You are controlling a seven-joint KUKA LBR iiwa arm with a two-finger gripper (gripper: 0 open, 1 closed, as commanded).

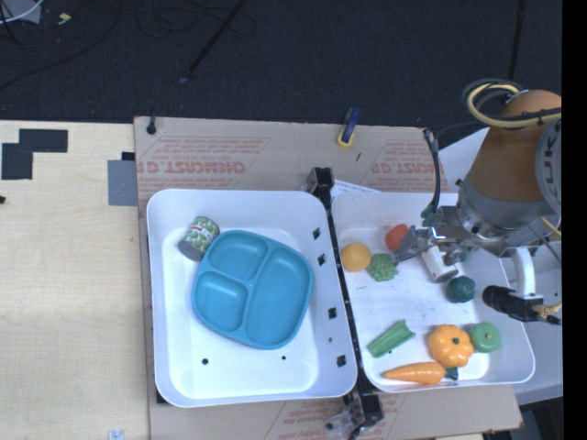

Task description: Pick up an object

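The right bin (pixel 514 369) holds toy foods. A yellow lemon (pixel 356 257), a green broccoli piece (pixel 383 268) and a red tomato (pixel 396 236) lie in its upper left. A dark green ball (pixel 461 289) lies at mid-right. Along the front are a green pod (pixel 392 337), an orange pumpkin (pixel 450 345), a green round piece (pixel 485 337) and a carrot (pixel 415 372). My gripper (pixel 428 248) hangs low over the bin, just right of the tomato and broccoli and up-left of the dark green ball. Nothing is visibly held in it.
The left bin (pixel 174 356) carries a blue divided plate (pixel 252 287) and a small patterned cup (pixel 198 236) at its upper left. A raised divider (pixel 332 282) separates the bins. A black part (pixel 512 302) juts out near the right bin's right wall.
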